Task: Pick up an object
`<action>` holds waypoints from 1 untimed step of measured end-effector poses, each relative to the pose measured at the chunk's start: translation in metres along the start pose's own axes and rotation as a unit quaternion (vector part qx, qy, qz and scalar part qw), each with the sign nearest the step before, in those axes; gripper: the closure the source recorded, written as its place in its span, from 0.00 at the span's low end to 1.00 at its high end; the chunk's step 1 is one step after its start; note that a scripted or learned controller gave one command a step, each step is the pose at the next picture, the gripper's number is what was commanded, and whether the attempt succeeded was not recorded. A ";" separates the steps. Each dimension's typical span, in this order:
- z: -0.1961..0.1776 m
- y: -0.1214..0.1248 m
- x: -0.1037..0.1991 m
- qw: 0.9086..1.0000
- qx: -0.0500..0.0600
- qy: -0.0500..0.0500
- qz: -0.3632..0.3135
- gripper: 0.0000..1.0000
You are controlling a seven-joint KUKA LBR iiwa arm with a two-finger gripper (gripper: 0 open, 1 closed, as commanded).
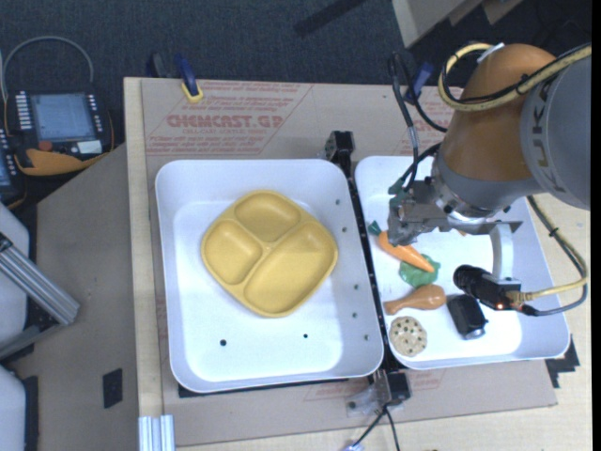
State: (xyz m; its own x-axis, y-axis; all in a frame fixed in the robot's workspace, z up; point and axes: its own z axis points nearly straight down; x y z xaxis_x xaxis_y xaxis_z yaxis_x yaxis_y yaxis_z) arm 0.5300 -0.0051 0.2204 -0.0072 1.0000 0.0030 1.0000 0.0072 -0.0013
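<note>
Gripper: the gripper point(406, 222) hangs low over the left part of the right bin point(537, 344), just above the upper end of the toy carrot point(409, 255); I cannot tell if it is open or closed.
Toy carrot: lies tilted, touching a green piece point(415, 273).
Below in frame: toy drumstick point(418, 299), then cookie point(408, 334).
Left bin point(188, 346): holds a yellow divided plate point(270, 252).

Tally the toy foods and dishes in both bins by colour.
Yellow: 1, divided plate
Orange: 1, carrot
Green: 1, leafy piece
Tan: 2, drumstick, cookie
Total: 5
</note>
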 end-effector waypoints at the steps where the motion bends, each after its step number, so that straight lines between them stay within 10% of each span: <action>1: 0.009 0.013 0.051 1.000 -0.001 -0.001 0.000 1.00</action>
